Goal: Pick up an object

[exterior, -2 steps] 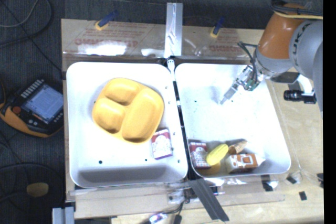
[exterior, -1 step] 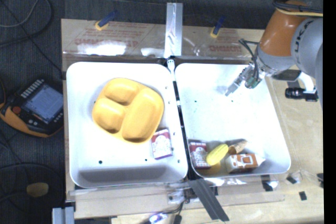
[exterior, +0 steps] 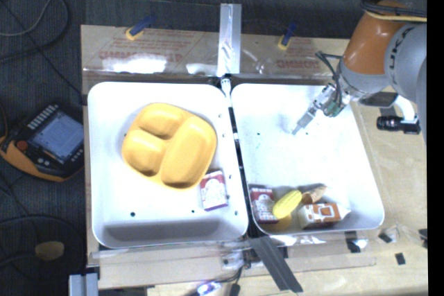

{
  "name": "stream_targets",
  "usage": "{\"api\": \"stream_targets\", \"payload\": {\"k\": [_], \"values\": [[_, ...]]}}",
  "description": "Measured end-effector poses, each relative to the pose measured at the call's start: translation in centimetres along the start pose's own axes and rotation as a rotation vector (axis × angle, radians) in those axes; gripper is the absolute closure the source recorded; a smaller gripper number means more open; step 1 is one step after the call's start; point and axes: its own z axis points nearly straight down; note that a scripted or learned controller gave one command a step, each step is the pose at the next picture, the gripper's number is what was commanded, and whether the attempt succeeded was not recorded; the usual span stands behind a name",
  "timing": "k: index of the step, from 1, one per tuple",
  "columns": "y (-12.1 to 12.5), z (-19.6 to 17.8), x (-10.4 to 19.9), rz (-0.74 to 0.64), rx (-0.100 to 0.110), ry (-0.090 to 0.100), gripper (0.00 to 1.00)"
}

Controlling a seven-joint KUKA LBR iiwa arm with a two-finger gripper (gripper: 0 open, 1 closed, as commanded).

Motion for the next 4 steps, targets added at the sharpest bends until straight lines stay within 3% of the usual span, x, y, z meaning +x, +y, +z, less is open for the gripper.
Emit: {"api": "stream_targets", "payload": {"k": [1,2,3,4], "values": [[0.9,1.4,4.1,-0.199,0.0,-0.008,0.0],[-3.7,1.3,7.6,-0.033,-0.007,-0.009,0.0],[-7.6,1.2,15.4,-0.246,-0.005,-0.015,0.0],[-10.8,1.2,13.2,-0.036,-0.01,-0.007,0.0]]}}
